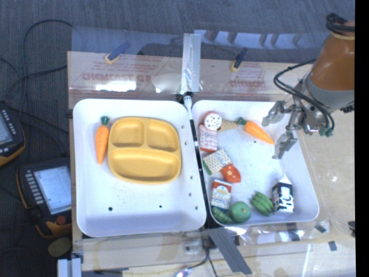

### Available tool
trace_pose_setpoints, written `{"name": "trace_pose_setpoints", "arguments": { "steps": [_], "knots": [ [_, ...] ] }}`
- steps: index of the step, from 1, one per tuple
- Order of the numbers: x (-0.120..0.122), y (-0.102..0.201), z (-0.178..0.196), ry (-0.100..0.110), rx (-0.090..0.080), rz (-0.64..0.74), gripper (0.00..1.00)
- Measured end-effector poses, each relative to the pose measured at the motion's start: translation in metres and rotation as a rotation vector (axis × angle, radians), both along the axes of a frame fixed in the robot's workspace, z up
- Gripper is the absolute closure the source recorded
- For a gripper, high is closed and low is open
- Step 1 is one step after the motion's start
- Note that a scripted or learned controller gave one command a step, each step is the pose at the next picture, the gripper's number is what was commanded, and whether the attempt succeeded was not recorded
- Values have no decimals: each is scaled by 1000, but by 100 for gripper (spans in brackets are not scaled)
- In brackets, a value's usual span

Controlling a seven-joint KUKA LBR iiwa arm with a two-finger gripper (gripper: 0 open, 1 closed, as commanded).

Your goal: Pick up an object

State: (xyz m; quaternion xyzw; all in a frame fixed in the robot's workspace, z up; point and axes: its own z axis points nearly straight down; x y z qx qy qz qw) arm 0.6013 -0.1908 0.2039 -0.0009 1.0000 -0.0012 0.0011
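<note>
So as far as I can tell, nothing's been picked up yet. The gripper (281,128) is hanging over the right bin (304,180), up around 1 o'clock of that bin, and its jaws look spread apart with nothing between them. One finger points down toward the bare white floor of the bin, the other sits out to the left, near the tip of the loose carrot (258,132).

Plenty of candidates are in that bin. The carrot lies at about 12 o'clock, just beside the jaws. A milk carton (282,194) stands at 4 o'clock, with a green veggie thing (263,203) and a green ball (240,212) next to it along the bottom edge. A little pile of flat packets (216,161) runs down the 9 o'clock side, plus a spotted round piece (213,120) up top.

The left bin (86,201) has a yellow divided tray (144,149) and a second carrot (102,141) at its 9 o'clock.

My read: the whole grab is left to do. The arm needs to settle on a target, drop down, close and lift. The carrot looks like the nearest option.
</note>
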Motion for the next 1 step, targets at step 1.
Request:
{"name": "trace_pose_setpoints", "arguments": {
  "steps": [1],
  "knots": [
    [48, 14, -97, -1, 1, -104, 0]
  ]
}}
